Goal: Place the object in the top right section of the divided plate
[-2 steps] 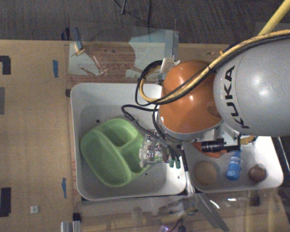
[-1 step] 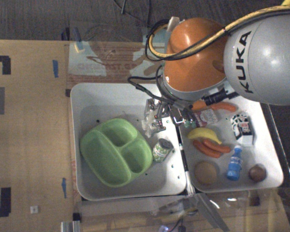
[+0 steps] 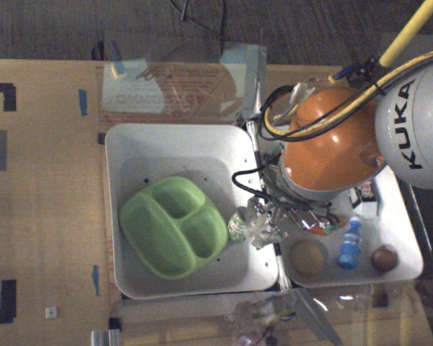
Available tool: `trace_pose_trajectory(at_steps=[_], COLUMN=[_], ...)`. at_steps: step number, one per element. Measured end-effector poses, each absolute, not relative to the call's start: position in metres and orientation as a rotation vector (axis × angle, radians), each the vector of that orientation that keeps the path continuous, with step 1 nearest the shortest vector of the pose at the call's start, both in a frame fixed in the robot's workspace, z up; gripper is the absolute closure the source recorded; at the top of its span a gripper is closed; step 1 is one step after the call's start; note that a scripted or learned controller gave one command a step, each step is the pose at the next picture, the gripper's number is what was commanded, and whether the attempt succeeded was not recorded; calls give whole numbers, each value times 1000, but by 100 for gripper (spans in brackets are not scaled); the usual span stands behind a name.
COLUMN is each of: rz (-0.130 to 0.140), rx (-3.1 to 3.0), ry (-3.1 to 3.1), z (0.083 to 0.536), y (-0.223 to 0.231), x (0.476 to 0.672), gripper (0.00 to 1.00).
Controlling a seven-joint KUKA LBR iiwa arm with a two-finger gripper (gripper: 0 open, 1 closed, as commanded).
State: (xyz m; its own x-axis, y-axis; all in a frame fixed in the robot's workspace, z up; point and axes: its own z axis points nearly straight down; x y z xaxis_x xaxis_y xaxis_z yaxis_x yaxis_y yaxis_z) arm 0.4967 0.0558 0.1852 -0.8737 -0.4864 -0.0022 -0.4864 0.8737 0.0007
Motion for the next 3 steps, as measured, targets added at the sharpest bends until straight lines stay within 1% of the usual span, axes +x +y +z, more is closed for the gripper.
trace_pose_trajectory(at_steps=[1,2,3], rz=[3,4,6], rx=[-1092,-1660,-1650], ry=[2936,2663,2659], z=[204,197,208], y=[88,116,117], x=[530,515,517], gripper=[100,100,100])
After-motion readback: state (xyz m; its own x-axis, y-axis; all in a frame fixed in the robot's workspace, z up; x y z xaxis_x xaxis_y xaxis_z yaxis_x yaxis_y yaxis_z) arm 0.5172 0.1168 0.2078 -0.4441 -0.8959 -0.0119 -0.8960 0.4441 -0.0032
